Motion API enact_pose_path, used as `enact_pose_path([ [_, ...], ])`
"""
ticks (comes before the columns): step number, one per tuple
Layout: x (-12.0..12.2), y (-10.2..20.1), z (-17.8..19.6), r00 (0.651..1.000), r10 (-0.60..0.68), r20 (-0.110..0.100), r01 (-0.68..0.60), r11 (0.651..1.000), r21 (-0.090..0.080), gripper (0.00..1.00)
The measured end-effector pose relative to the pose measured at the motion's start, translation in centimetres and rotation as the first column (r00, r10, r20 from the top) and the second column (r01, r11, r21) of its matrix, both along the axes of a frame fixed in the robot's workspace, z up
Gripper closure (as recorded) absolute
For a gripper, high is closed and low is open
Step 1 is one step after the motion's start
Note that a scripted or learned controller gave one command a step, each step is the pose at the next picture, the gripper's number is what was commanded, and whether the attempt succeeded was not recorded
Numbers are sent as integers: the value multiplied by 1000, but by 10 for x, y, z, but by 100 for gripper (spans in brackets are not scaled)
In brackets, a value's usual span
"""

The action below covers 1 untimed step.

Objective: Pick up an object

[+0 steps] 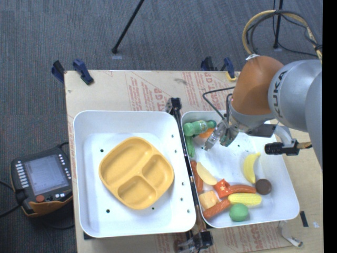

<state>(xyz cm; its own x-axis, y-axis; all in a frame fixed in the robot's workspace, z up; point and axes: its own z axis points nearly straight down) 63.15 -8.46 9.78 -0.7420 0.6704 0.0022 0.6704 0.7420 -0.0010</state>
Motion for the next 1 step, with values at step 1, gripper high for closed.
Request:
enact_pose_path([
  [1,7,47,158,995,99,6,-99,995,-1,100],
])
